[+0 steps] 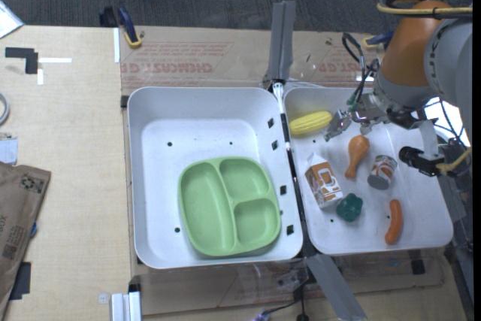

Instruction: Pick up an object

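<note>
Left bin (150, 162) holds a green divided plate (228, 204). Right bin (428, 229) holds the objects: milk carton (324, 185), corn cob (309, 122), drumstick (356, 153), sausage (393, 221), can (382, 171), broccoli (349, 207). Gripper (344, 121) hovers between corn and drumstick; finger spacing indiscernible.

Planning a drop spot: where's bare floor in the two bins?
Left bin: bare strip behind the green tray and down its left side. Right bin: crowded; corn, drumstick, carton, can, broccoli, sausage. Claw sits by the corn. Small gap at the near left corner.
</note>
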